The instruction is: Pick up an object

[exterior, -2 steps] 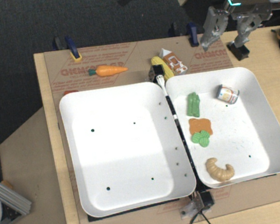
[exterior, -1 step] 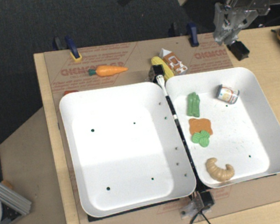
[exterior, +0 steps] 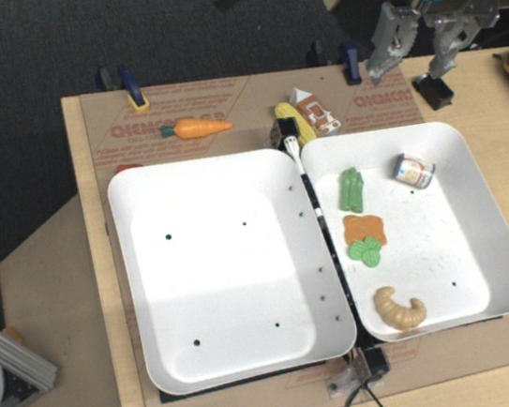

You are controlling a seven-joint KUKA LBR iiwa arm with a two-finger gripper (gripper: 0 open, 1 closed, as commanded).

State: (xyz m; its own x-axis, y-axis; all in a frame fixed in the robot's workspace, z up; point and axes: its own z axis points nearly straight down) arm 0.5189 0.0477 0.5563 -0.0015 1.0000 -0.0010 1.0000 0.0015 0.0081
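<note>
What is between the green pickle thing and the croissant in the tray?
In the camera view, between the green pickle and the croissant in the right bin lies an orange piece with a small green leafy bit, then bare white floor.

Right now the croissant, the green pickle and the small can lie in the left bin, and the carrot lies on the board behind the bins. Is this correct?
One thing is wrong: the bin. The camera view shows the croissant, the green pickle and the small can in the right bin, not the left bin. The carrot does lie on the board behind the bins.
</note>
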